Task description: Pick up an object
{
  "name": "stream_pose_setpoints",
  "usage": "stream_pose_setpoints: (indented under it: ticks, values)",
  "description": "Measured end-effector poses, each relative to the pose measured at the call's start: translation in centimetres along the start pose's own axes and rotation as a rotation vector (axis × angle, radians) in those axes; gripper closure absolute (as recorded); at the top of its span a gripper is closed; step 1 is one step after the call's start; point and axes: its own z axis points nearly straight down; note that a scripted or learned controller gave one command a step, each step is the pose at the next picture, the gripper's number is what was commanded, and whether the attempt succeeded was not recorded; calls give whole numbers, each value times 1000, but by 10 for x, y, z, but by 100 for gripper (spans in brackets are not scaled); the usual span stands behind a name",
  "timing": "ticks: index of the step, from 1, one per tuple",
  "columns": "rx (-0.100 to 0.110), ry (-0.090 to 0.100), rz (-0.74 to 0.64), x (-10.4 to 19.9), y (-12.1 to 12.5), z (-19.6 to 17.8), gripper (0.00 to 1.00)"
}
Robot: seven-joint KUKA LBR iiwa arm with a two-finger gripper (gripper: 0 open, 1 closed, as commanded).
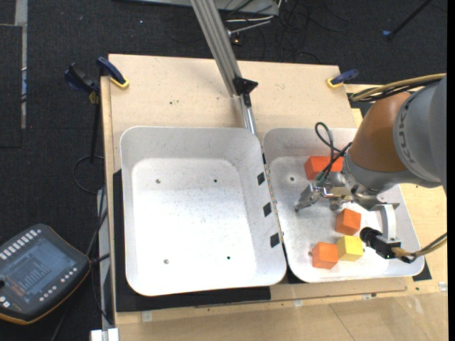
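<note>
Pincer (307, 200) state I could not determine. Right bin (284, 258) held three orange cubes (316, 167) (348, 222) (324, 255); yellow cube (350, 248) touched the nearest.

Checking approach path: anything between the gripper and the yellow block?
Yes. In the camera view an orange cube lies between the gripper and the yellow block.
</note>
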Motion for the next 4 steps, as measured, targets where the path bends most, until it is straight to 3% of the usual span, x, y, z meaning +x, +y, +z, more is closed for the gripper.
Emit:
stream_pose_setpoints:
  ticks: [1,4]
  values:
    - [-3,0,1,0,1,-12,100]
    - [-8,-1,-3,-6,5,-149,100]
